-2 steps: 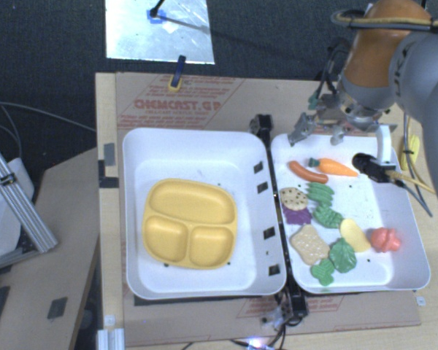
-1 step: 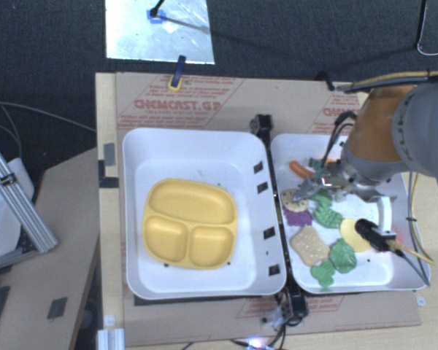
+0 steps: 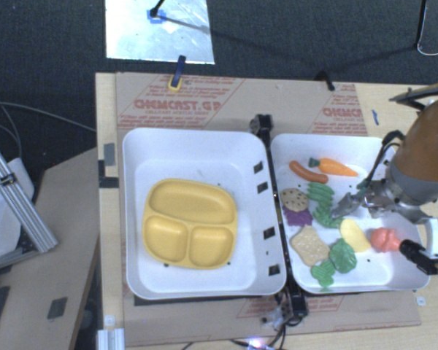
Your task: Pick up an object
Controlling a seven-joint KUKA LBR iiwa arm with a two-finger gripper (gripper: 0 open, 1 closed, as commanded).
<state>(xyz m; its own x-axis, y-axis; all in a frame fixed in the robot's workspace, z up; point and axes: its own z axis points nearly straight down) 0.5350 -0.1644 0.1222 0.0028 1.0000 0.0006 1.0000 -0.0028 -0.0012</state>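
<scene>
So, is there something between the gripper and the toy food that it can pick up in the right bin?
Nothing visible blocks it. The gripper hangs low over the right bin, its tip right among the toys: the green pieces lie beside it, the yellow piece just below. They lie crowded, some touching.

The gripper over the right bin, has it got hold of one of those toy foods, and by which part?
It cannot be told. The gripper hangs low among the green toy vegetables, but no item shows between its tips.
</scene>
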